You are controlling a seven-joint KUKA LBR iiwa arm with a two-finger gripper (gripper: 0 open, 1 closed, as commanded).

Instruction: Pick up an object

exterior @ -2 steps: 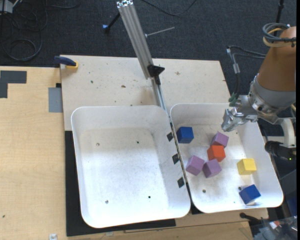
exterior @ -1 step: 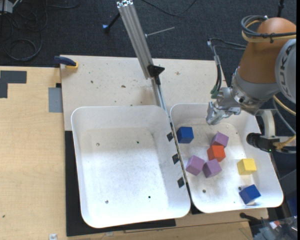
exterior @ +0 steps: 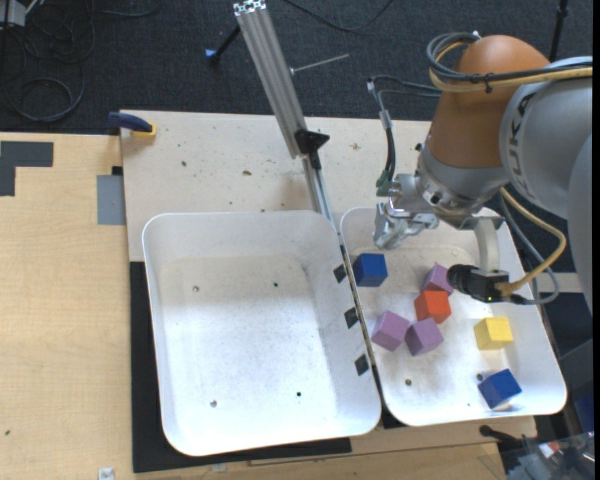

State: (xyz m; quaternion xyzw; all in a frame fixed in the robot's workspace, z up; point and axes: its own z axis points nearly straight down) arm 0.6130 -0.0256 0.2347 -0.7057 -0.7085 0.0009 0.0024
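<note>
Just under the end effector [exterior: 390, 236], grip unclear, sits a small blue cube [exterior: 370, 268], flat-faced.

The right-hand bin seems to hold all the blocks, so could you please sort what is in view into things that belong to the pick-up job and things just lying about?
For the job:
gripper
blue cube nearest it
orange cube
purple blocks
yellow cube
second blue cube
right bin

Just lying about:
left bin
metal pole
blue-and-yellow clamp
floor cables
</note>
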